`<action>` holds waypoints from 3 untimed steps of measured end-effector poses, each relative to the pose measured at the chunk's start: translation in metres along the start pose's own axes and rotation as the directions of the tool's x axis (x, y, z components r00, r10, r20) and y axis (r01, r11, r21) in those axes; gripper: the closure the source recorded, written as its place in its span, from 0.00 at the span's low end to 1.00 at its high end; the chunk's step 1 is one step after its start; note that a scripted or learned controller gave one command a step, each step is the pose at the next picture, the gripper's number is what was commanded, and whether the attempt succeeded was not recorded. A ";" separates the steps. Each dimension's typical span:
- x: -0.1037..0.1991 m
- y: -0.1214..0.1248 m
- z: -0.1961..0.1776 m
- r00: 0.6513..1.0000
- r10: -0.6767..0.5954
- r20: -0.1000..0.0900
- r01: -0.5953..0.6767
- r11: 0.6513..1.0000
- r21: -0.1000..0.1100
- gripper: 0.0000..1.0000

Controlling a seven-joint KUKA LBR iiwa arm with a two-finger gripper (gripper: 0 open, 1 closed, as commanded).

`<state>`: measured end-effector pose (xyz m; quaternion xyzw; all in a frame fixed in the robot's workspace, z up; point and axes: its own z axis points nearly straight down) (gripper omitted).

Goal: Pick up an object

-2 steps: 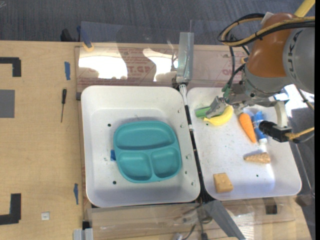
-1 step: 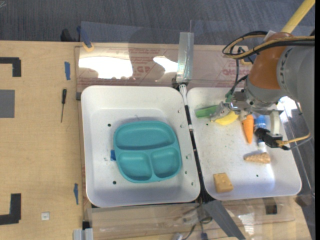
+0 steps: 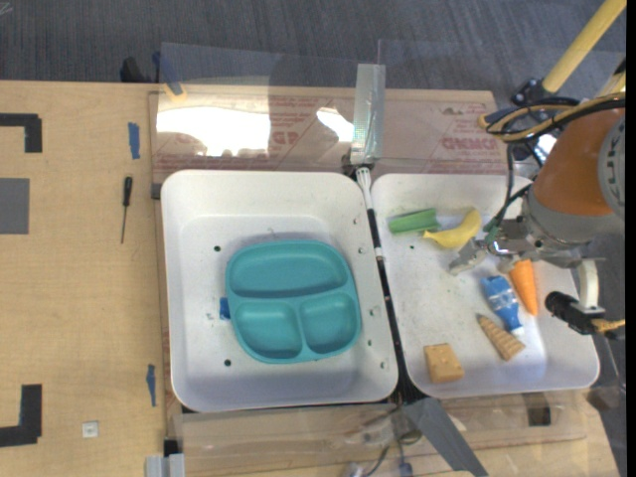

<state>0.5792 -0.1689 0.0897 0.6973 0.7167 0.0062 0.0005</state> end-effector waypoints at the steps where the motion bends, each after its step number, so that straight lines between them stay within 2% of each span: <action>1: 0.002 0.001 0.001 0.997 -0.078 0.003 0.078 0.997 0.004 0.00; 2: 0.018 -0.057 0.002 0.998 -0.056 0.008 0.056 0.998 0.005 0.00; 3: 0.017 -0.055 -0.009 0.998 -0.054 0.011 0.054 0.999 -0.002 1.00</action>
